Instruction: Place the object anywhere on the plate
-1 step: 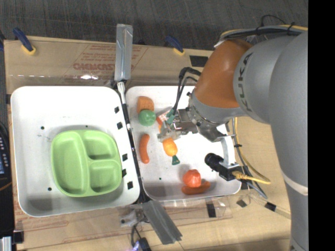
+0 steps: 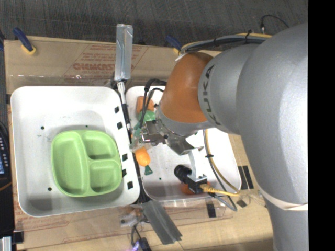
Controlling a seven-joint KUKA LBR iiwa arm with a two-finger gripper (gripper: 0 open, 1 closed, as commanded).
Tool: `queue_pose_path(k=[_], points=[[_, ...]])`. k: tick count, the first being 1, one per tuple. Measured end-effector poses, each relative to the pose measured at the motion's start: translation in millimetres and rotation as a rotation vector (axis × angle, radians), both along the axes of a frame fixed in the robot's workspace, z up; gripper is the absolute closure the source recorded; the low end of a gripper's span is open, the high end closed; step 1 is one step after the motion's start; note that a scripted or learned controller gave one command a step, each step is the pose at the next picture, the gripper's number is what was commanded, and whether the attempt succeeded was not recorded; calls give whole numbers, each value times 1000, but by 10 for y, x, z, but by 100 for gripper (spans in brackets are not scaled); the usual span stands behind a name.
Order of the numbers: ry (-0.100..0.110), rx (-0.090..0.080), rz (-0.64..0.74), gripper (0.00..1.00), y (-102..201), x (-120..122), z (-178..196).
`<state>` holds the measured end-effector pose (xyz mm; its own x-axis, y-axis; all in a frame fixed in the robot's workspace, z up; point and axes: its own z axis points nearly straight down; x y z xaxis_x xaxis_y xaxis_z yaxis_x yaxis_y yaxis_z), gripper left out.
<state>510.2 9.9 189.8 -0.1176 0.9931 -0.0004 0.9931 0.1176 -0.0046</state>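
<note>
Hanging low over the left edge of the right shallow white bin (image 2: 165,184), the grey arm with the orange band (image 2: 186,90) covers its own two-finger gripper (image 2: 148,135). We cannot tell whether the gripper is spread or pressed together, or whether it has anything, because the wrist hides it from above.

Just below the gripper, close against that bin's left wall, is a small orange piece with a green tip (image 2: 142,156). It looks to rest on the bin floor, apart from the gripper as far as we can see. We take it as the likely task object because it is nearest the tool, but that is a judgement only.

A second orange lump (image 2: 144,104) sits near the same bin's top left corner, with a small green piece (image 2: 149,116) just beside it. A third orange lump (image 2: 187,189) is by the bottom edge, partly hidden by robot hardware.

The light green three-compartment plastic plate (image 2: 73,161) lies flat in the left shallow white bin (image 2: 31,114), toward its bottom edge and near its right wall, with nothing on it. That leaves a short carry over the two adjoining walls.

The arm is down on the pick side, so we judge the grasp is the step in hand and the transfer is not yet begun. One risk is that the piece hugs the wall, which leaves the tool little room on that side.
</note>
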Motion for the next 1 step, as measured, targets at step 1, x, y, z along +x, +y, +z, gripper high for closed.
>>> queue_pose_path(k=[1], points=[[-3,1,169,100,820,112,6]])
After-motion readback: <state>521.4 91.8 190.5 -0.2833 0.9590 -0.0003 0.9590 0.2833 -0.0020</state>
